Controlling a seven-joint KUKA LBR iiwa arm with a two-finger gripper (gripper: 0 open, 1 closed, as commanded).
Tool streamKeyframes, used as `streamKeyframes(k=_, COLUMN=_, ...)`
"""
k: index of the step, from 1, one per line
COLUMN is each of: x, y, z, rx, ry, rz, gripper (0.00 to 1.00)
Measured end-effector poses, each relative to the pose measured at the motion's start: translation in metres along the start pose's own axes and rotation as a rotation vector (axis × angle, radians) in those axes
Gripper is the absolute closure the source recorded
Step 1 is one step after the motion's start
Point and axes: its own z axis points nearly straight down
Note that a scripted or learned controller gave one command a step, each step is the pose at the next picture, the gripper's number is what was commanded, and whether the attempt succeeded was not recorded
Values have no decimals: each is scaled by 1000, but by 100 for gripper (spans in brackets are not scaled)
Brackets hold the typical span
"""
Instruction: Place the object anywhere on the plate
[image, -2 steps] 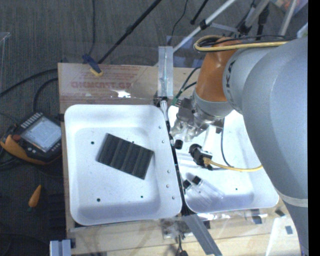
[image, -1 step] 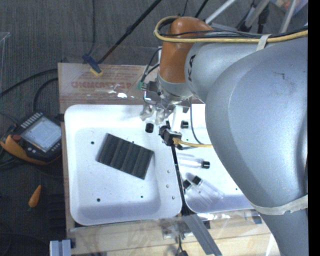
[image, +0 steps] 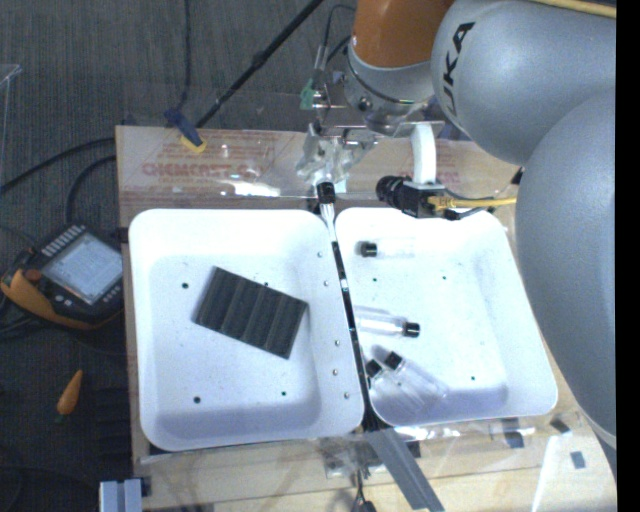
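Note:
A dark ribbed rectangular plate (image: 250, 311) lies flat in the left bin (image: 170, 410), turned at a slant. In the right bin (image: 480, 300) lie clear vials with black caps: one near the back (image: 385, 249), one in the middle (image: 388, 325), and one toward the front left (image: 405, 374). My gripper (image: 325, 172) hangs over the back edge where the two bins meet, behind both the plate and the vials. Nothing shows in its grasp.
A black divider (image: 343, 310) runs between the bins. Behind them is a cardboard board (image: 210, 160) with a blue tape piece (image: 186, 130). A hand-held control unit (image: 75, 272) and cables lie on the floor at left. The grey arm (image: 560, 120) covers the upper right.

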Motion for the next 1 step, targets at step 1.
streamKeyframes(k=1, x=47, y=14, z=56, rx=1, ry=3, rz=-495, gripper=100)
